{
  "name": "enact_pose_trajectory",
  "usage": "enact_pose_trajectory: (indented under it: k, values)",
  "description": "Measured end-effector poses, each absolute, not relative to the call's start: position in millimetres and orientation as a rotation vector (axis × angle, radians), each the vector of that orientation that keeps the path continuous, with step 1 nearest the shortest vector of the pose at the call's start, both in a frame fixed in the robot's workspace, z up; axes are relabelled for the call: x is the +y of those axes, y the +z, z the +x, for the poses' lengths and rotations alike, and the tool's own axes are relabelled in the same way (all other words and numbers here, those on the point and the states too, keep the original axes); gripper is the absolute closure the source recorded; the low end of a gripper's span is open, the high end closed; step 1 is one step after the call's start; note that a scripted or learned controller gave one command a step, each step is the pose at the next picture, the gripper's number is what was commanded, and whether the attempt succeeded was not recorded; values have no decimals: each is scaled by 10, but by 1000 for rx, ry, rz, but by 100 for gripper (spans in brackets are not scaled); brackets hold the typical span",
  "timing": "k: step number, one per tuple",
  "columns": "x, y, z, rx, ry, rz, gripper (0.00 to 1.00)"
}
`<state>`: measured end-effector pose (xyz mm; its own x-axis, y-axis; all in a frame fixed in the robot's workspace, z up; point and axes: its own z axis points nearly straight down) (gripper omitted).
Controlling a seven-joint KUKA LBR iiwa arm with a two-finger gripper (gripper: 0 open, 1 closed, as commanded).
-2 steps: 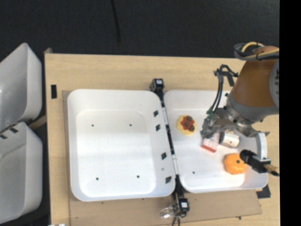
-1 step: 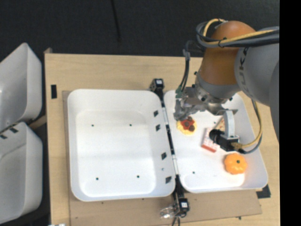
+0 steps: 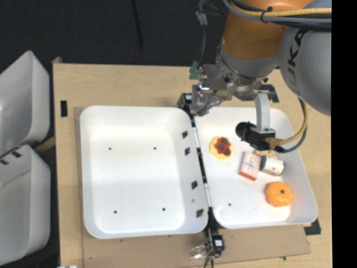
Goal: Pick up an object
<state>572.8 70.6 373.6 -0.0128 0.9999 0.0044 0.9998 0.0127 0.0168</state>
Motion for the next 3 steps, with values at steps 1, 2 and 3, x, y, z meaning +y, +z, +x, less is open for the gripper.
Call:
enact_pose_trajectory:
  k: [1,2,3]
  values:
    - [496,3317,5023,2222,-8,2225,100]
    - [498,3438,5061,2223,1,2216,100]
    - [970,3157,4892,2229,-2,2216,100]
